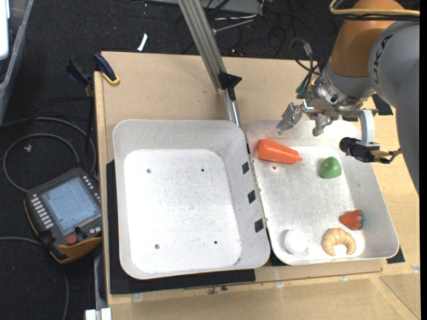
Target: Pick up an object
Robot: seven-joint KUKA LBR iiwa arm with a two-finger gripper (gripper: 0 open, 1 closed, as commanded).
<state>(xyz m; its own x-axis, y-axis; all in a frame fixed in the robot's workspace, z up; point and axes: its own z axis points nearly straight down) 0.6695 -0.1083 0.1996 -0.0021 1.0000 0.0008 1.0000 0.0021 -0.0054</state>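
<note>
Hovering at right bin's 12 o'clock edge, tool (pixel 301 121) splayed open, gripping nothing. Carrot (pixel 277 152) lies just below at 6 o'clock. Risk: tapered, round body rolling from closing fingers; bin wall (pixel 267 127) blocking descent.

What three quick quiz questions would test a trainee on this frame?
1. True or false: the carrot lies in the left bin.
2. Which item sits nearest the croissant? A) green pepper B) white ball C) strawberry
3. Fill in: the end effector hovers over the right bin's ____ edge.

Key: 1 false, it lies in the right bin. 2 C. 3 far.
</note>
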